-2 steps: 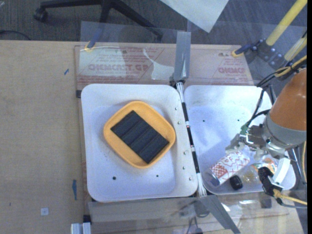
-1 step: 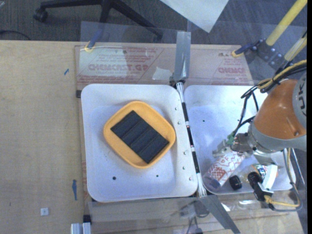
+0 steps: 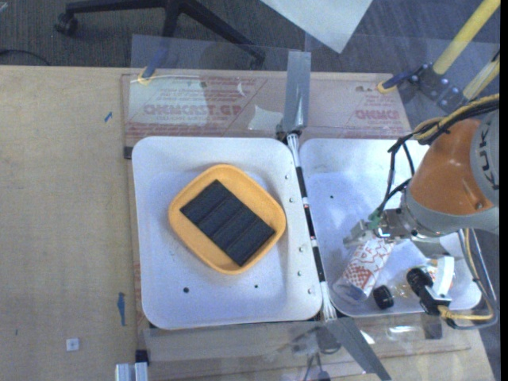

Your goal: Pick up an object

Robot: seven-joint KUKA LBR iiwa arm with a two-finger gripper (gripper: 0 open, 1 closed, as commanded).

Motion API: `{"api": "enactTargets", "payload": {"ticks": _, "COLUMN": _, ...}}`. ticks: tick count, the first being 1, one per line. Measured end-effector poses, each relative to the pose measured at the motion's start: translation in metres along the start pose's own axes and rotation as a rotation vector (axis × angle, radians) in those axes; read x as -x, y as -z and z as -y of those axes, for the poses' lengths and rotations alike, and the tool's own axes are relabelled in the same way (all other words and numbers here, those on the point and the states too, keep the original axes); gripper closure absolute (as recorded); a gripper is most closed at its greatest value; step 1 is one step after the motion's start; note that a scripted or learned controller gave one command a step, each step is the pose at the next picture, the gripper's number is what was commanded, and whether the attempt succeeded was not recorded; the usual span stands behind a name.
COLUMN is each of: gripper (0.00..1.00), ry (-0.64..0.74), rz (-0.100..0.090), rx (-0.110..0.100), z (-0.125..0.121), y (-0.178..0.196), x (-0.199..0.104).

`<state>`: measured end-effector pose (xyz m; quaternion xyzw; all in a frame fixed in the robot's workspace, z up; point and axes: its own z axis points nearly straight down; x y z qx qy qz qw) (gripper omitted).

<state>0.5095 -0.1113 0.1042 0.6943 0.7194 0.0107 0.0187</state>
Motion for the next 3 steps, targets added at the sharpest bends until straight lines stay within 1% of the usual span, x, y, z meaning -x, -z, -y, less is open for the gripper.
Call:
{"api": "enactTargets", "payload": {"ticks": 1, "gripper": 0.0, "ry": 0.079, "rz": -0.004, "rx": -0.004, "z": -0.017, "y": -0.003, "x": 0.011}}
{"api": "enactTargets", "payload": {"ticks": 2, "gripper": 1.0, "ry": 0.076, "rz": -0.003, "rx": 0.003, "z": -0.019, "y": 0.007, "x": 0.012}}
{"api": "enactTargets", "payload": {"ticks": 3, "gripper": 1.0, "ry": 0.162, "rz": -0.014, "rx": -0.039, "z": -0.154, "y": 0.075, "x": -0.033}}
